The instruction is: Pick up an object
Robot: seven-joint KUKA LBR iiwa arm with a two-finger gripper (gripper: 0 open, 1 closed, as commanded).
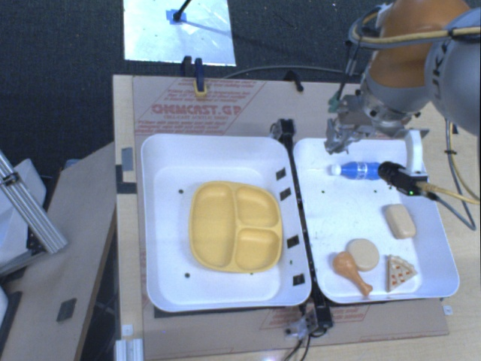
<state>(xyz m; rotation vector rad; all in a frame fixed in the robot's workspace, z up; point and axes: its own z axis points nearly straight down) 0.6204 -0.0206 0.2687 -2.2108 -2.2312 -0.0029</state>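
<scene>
Item: bottle [358,171], small, blue with white cap, lying on its side at the back of the right bin [331,224], cap toward the divider. Likely light, hard, rounded, prone to rolling; best taken across the middle of the body. Gripper [340,139]: just above the cap end, nothing visible in it; finger state cannot be told. Room: bare floor in front; back wall close behind; bread [400,221], disc [364,254], drumstick [352,271] and pizza slice [400,272] well apart.

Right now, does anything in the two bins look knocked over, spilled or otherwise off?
Nothing looks spilled or broken. The one thing not upright is the blue bottle, lying on its side near the back of the right bin, just below the gripper. The yellow divided plate sits flat in the left bin.
</scene>
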